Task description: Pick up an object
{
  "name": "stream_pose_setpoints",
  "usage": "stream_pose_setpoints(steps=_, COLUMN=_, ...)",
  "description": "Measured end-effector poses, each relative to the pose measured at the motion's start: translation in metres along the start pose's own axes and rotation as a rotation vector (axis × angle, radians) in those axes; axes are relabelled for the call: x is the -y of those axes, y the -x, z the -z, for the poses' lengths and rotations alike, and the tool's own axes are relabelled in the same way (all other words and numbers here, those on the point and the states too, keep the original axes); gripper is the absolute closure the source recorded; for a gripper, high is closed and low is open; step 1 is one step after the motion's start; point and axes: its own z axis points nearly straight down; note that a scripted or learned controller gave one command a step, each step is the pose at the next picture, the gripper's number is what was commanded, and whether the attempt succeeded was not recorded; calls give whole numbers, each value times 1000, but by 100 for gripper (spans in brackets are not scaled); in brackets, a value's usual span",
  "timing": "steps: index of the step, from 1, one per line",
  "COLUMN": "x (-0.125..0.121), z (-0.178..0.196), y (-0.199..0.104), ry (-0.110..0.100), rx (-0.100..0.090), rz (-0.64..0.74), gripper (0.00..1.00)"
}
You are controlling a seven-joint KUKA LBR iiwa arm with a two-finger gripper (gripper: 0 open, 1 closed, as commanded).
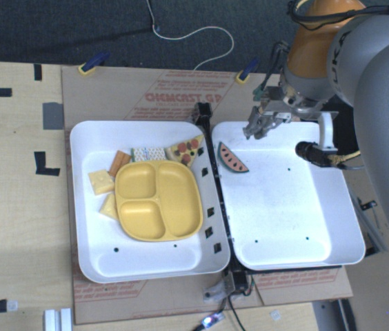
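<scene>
Two white bins sit side by side on a brown cardboard sheet (181, 95). The left bin (91, 254) is full of things. The right bin (305, 233) has just one small thing in it.

That one thing is a toy watermelon slice (232, 158). It is red with a green edge. It lies flat at about 10 o'clock in the right bin, near the wall that the two bins share.

The gripper (258, 128) hangs over the far edge of the right bin, at about 11 o'clock. It is near the watermelon slice, toward 1 o'clock from it, and does not touch it. I cannot tell if the gripper's tips are apart or together, because they are small and blurry. The grey arm (374, 81) comes in from 3 o'clock. It has an orange band (315, 36) up near the top.

In the left bin, a big yellow plate (158, 200) with three parts lies in the middle. A small orange block (119, 162) and a pale yellow square (101, 181) sit at about 10 o'clock from the plate. Another pale yellow piece (108, 206) pokes out from under the plate at 9 o'clock. A toy pizza slice (187, 148) lies at 1 o'clock from the plate, close to the shared wall.

A white cable (194, 36) curls on the dark floor at 12 o'clock.
</scene>
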Motion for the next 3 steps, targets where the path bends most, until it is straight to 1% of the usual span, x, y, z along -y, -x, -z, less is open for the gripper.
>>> stream_pose_setpoints(steps=1, x=6, z=2, y=9, ry=-1, rx=1, rz=-3, gripper=100)
stream_pose_setpoints(steps=2, x=16, z=6, y=4, ry=-1, rx=1, rz=-3, gripper=100)
stream_pose_setpoints(steps=3, x=8, z=3, y=-4, ry=0, rx=1, rz=-3, gripper=100)
